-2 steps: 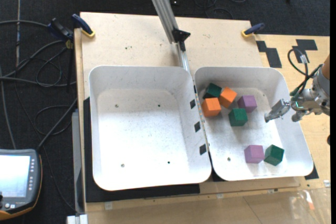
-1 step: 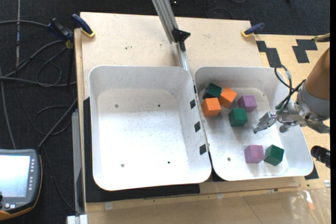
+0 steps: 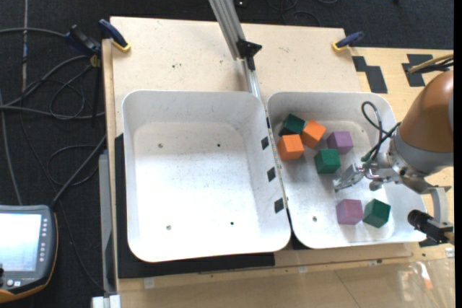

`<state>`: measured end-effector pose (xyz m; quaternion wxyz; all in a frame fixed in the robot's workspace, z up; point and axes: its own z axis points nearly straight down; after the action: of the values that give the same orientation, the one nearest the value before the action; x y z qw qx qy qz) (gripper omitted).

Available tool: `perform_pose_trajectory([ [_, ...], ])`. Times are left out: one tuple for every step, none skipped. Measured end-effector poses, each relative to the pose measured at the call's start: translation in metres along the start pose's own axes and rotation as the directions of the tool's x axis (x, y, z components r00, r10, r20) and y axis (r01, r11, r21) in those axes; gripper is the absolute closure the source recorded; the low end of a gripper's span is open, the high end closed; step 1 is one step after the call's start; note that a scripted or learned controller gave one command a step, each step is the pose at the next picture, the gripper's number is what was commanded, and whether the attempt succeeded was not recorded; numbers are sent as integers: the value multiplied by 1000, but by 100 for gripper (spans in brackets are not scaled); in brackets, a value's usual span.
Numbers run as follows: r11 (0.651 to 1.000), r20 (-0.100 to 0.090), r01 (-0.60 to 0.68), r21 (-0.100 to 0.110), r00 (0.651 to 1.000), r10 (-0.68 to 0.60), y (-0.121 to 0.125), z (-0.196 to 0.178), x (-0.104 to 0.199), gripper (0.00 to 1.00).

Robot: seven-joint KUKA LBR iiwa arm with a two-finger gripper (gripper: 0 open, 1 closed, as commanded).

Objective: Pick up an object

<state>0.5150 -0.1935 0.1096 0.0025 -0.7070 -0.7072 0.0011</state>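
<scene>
The right bin (image 3: 303, 231) holds several small cubes. Near its far side sit a dark green cube (image 3: 293, 124), two orange cubes (image 3: 314, 133) (image 3: 291, 146), a purple cube (image 3: 341, 140) and a green cube (image 3: 327, 160). Closer to the front lie another purple cube (image 3: 349, 211) and a green cube (image 3: 377, 213). My gripper (image 3: 348, 179) reaches in from the right and hangs over the bin floor between the two groups, just above the front purple cube. Its fingers point left and no cube sits between them.
The left bin (image 3: 137, 155) stands beside the right one, sharing a middle rim. A slanted metal pole (image 3: 220, 0) rises from behind the bins. Clamps (image 3: 114, 36) (image 3: 348, 40) hold the board's back corners. Cables lie on the floor at left.
</scene>
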Motion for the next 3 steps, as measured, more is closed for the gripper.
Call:
perform_pose_trajectory([
  [1000,2,-1,-4,1000,1,0,15,0,0],
  [1000,3,0,-7,1000,0,1,4,0,100],
  [1000,5,2,-13,1000,-2,5,-60,-2,100],
])
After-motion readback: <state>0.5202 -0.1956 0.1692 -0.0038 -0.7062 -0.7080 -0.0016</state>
